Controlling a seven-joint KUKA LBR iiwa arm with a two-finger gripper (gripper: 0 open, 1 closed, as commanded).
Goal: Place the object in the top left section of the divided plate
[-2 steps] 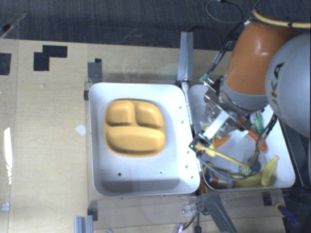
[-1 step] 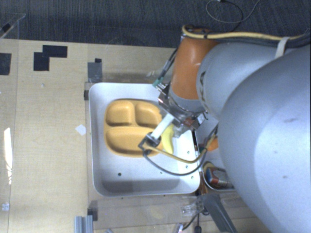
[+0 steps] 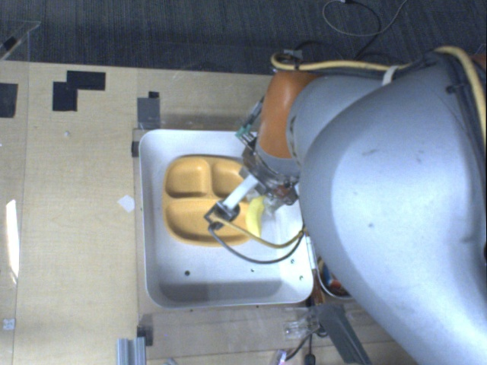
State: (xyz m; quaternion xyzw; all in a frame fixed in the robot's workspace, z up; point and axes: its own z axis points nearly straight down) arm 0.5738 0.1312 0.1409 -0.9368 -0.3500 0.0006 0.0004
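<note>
A yellow divided plate (image 3: 190,196) lies in the left white bin (image 3: 228,284), toward its back. It has two small sections at the top and one wide section below, and the top left section (image 3: 187,176) holds nothing. My gripper (image 3: 268,195) hangs over the plate's right edge, mostly hidden beneath the wrist and its orange band. A pale yellow object (image 3: 253,217) shows just below the gripper, beside the plate's right rim. The view does not show whether that object sits between the fingers or rests on the bin floor.
The big grey arm covers the right part of the view and the second bin. The front half of the left bin's floor (image 3: 221,272) is bare white. Black markers (image 3: 76,87) sit on the wooden bench at the far left.
</note>
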